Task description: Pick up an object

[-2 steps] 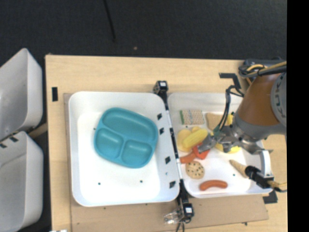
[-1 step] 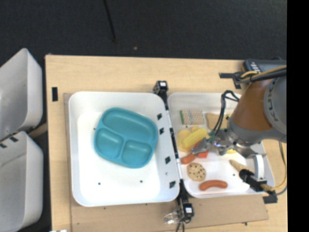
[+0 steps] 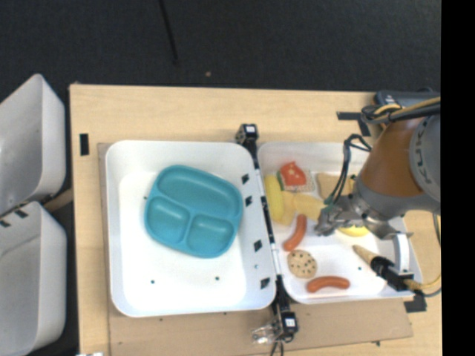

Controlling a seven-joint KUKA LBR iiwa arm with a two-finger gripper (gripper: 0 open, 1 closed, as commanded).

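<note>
The right bin (image 3: 338,297) holds several toy foods. A red piece (image 3: 292,174) lies at the back left, with a long yellow piece (image 3: 274,199) and a pale yellow block (image 3: 304,202) just in front of it. A red sausage (image 3: 295,233) lies slanted in the middle, with a speckled cookie (image 3: 301,262) below it. A second sausage (image 3: 328,283) rests near the front wall. My gripper (image 3: 329,223) is low in the bin, right of the slanted sausage. A yellow piece (image 3: 355,231) peeks out at its right side. The arm partly hides a tan piece (image 3: 325,182) at the back.
The left bin (image 3: 126,273) holds a teal divided plate (image 3: 194,211). A tan stick-like piece (image 3: 363,253) lies in the right bin near its right wall. The bins' shared wall (image 3: 263,221) runs just left of the foods. The bench (image 3: 148,110) surrounds both bins.
</note>
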